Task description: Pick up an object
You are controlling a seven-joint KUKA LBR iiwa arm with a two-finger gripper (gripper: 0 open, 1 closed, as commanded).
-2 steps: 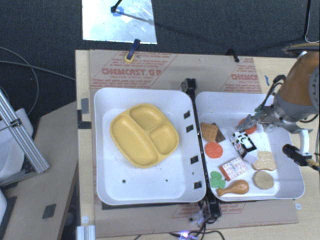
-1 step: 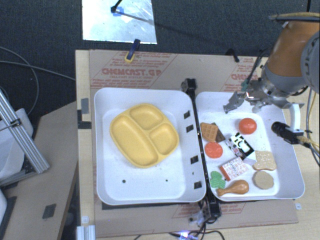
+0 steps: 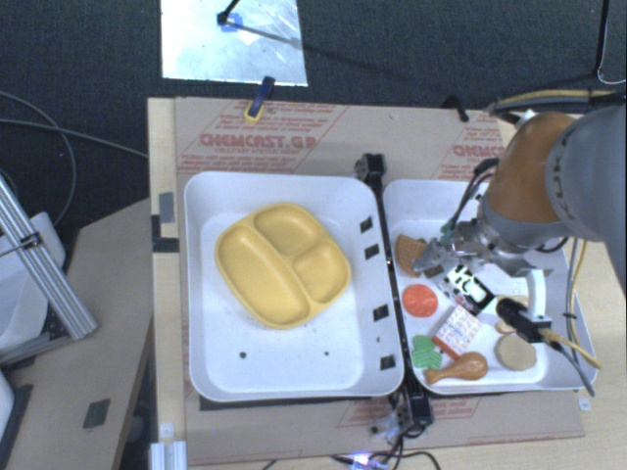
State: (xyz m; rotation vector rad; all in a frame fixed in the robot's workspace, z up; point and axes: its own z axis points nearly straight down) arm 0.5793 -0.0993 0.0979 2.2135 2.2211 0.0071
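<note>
Hovering low over the right bin (image 3: pixel 558 385) so we can reach the toys. Jaws' state: can't tell. Orange disc (image 3: pixel 420 301) lies just beside them.

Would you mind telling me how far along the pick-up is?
Done: the arm has reached over the right bin. In hand: nothing visibly; the gripper sits low among the toys, near the brown piece and red disc. Left: gripping and lifting one. The yellow plate lies in the left bin.
</note>
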